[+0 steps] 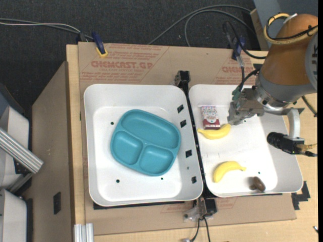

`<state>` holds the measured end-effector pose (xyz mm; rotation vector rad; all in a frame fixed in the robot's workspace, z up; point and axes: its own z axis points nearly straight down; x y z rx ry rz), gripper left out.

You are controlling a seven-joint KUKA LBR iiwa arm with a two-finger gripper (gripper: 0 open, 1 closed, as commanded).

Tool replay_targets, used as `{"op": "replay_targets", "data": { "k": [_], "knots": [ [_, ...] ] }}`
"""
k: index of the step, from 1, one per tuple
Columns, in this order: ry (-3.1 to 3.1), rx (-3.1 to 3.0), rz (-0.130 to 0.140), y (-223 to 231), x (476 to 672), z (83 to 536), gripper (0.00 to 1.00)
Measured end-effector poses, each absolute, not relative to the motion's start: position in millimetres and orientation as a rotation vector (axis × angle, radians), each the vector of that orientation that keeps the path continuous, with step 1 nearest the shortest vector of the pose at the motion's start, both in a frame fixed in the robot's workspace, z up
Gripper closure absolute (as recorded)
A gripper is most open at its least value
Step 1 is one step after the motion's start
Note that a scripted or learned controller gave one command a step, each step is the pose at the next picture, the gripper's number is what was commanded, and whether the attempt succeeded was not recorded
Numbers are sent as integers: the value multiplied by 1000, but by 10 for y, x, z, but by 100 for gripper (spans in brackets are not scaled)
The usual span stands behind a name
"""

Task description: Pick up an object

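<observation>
Two white bins (96, 135) on cardboard-topped bench (151, 59); dark floor behind; tool (236, 116) state unclear.

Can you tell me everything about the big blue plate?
The blue plate is teal, looks like smooth plastic, and has rounded corners. Raised ridges split it into three compartments: one long one across the top and two smaller ones below. It lies flat and right side up, a bit turned, in the middle of the left bin, resting on that bin's white floor. Its compartments hold nothing, and nothing else touches it.
</observation>
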<state>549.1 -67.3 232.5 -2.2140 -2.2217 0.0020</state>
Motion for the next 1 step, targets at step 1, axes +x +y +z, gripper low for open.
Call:
{"op": "replay_targets", "data": {
  "k": [1],
  "knots": [
    [-2223,-2212,2,-220,5256,2222,100]
  ]
}}
